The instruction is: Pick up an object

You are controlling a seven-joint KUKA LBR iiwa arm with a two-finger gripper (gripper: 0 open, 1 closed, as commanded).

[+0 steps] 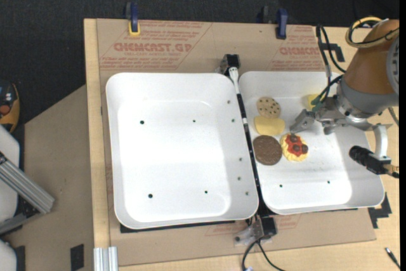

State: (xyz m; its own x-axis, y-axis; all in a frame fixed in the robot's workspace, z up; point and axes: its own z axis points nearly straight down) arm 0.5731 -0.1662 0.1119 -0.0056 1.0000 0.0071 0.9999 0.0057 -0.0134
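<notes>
Right now the arm (374,76) reaches in over the right bin (330,197), and its hand (303,124) hangs low just above and to the right of the cluster of play food. From this slanted overhead view I cannot tell how far the hand is open, and nothing can be seen caught in it.

The things to choose from all lie in the left part of the right bin: a chocolate-chip cookie (268,106) at the top, a pale yellow piece (269,125) just below it, a dark brown round patty (267,150) below that, and a small pizza slice with red topping (295,148) just beside the patty. A yellow item (311,100) peeks out near the wrist, too hidden to name. The left bin (174,149) holds no food.

This looks like the approach step, with the grasp not yet made. The pizza slice lies nearest the hand, so the next move likely calls for settling straight down over it. The pieces are flat and crowded, so a grip could slip or nudge a neighbour.
</notes>
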